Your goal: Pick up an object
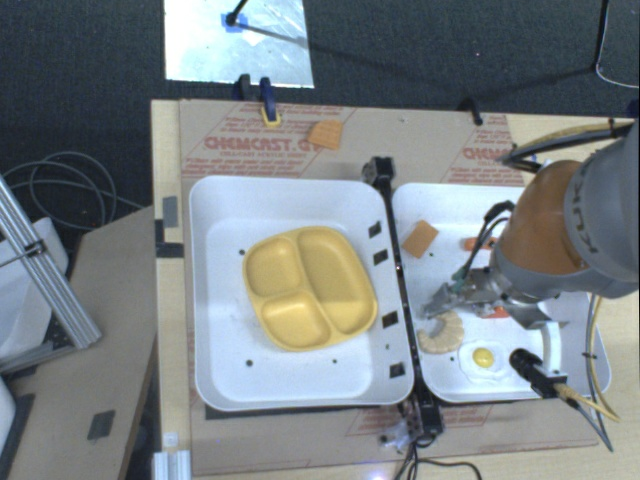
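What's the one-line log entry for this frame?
arm: over right bin | gripper: low, above cookie | grasp: none seen | fried egg beside | yellow tray: left bin

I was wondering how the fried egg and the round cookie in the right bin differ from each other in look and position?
The fried egg is white with a bright yellow yolk; the round cookie is plain tan all over. The egg lies clear of the gripper, nearer the bin's front edge; the cookie sits right under the gripper, closer to the divider between the bins. Both are small flat pieces lying in the right bin, side by side.
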Robot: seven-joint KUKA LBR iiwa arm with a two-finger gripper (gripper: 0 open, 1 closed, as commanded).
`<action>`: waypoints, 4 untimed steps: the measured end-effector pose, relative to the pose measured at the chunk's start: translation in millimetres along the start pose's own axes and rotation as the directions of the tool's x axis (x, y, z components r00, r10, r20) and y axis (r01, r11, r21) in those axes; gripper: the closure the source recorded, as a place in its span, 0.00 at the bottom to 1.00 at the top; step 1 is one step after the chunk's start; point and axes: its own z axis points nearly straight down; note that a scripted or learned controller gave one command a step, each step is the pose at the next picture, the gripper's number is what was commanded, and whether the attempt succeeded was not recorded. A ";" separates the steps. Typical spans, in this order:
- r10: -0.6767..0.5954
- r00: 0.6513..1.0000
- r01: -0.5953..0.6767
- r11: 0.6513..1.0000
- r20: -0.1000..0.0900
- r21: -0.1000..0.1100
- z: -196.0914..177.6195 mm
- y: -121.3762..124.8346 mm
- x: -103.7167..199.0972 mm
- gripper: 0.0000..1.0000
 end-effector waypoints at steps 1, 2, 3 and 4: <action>0.000 1.000 0.000 1.000 0.000 0.001 0.4 34.1 1.0 0.00; 0.006 1.000 -0.006 1.000 -0.002 0.008 1.0 -25.9 -4.8 0.00; 0.004 1.000 -0.004 1.000 -0.001 0.004 0.8 -23.3 -4.0 0.00; 0.004 1.000 -0.004 1.000 -0.001 0.004 0.8 -23.3 -4.0 0.00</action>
